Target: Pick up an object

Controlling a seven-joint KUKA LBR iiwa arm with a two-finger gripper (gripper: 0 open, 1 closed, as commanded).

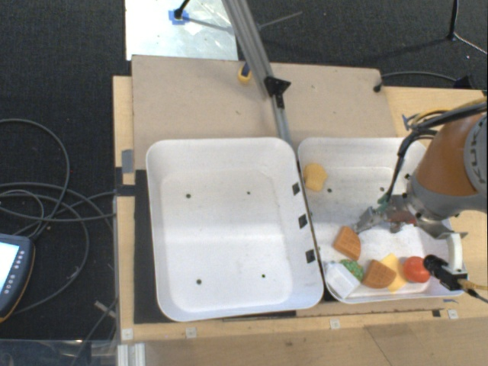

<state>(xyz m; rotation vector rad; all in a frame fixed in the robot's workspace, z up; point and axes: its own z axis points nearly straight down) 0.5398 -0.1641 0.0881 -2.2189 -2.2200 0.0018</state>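
Camera view looks down at a slant on a pale wooden bench (122,204) with a sheet of brown board (198,97) laid across its far half. Two shallow white bins sit side by side on it: the left bin (164,280) holds nothing but a few dark dots on its floor, and the right bin (366,152) carries the objects. Black clips (303,221) mark the seam where the two rims meet.

Dark carpet (61,52) surrounds the bench, with black cables (46,197) looping on the left and a handheld screen (14,269) at the left edge. A grey pole (255,44) slants from the far side down toward the bins.

The grey arm with its orange band (450,162) reaches in from the right, and the gripper (381,218) hangs over the middle of the right bin. Whether its claw is wide or narrow cannot be told from this angle; nothing is seen between its tips.

A yellow lump (315,176) lies alone near the far left of the right bin. Along the near side lie an orange-brown wedge (347,243), a green piece (351,267), a white block (340,279), a brown slice (379,274) touching a yellow piece (395,271), and a red ball (415,269).
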